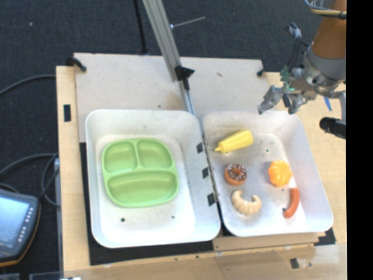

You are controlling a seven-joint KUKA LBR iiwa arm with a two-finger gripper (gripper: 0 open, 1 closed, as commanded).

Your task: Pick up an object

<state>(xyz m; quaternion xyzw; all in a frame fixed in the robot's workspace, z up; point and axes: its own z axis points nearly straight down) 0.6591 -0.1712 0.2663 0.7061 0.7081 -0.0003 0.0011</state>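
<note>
The gripper (280,101) hangs over the far edge of the right bin (312,156), up by its back rim. Its fingers look spread apart with nothing between them. No object is held.

All candidate objects sit in the right bin, toward me and to the left of the gripper. The closest is the yellow squeeze bottle (236,140), lying on its side in the far-left part of the bin. Its long axis runs roughly left-right with a slight tilt, and its nozzle points toward the divider between the bins. Judged from here, a grasp would need the fingers closing across that axis, not along it.

The orange pepper (279,173) sits near the bin's middle right, almost straight toward me from the gripper. The donut (235,174) is left of it, the croissant (246,203) is nearer the front, and the red sausage (291,203) is at front right, lying steeply.

The left bin (96,156) holds a green divided plate (140,172), well apart from the gripper.
</note>
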